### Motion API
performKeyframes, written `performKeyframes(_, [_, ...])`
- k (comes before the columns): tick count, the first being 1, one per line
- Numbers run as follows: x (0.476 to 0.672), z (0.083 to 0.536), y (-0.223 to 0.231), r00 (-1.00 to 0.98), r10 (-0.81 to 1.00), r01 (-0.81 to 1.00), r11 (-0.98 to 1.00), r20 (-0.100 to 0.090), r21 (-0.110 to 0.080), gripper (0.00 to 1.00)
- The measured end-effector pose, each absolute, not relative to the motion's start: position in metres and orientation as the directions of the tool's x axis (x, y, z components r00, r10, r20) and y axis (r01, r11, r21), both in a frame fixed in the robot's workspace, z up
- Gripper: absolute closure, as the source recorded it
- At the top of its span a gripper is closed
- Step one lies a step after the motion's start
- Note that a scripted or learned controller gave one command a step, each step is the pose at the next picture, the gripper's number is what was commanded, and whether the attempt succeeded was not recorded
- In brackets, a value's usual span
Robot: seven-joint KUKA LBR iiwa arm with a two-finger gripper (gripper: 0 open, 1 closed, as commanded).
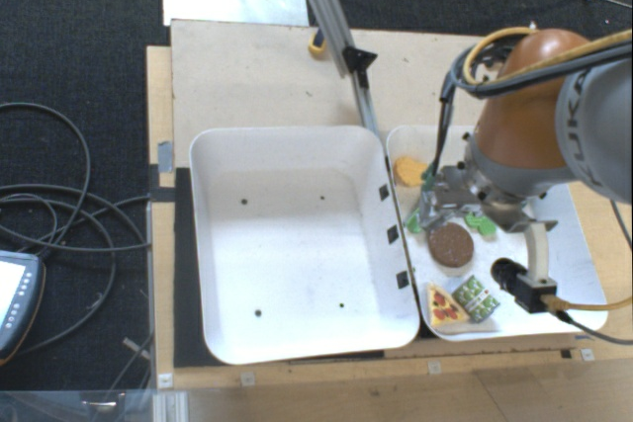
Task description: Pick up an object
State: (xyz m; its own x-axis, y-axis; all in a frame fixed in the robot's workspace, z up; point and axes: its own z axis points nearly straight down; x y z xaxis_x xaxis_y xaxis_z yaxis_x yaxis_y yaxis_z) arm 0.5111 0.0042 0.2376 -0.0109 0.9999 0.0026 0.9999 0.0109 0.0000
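Gripper (435,205) hangs low in the right bin (584,262), at nine o'clock from the arm's wrist; whether it is clenched or released, I cannot tell. At five o'clock from it lies a brown disc (451,245), probably light, stiff and flat, best pinched across its edges. At six o'clock from the disc lies a pizza slice (444,305).

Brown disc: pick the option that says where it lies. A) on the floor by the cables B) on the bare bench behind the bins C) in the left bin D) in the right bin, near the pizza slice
D: the brown disc lies on the floor of the right bin, with the pizza slice just in front of it.
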Motion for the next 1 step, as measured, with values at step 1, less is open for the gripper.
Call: performKeyframes(1, [0.5274, 0.2389, 0.0657, -0.011, 1.000, 1.000, 0.011, 0.003, 0.003, 1.00])
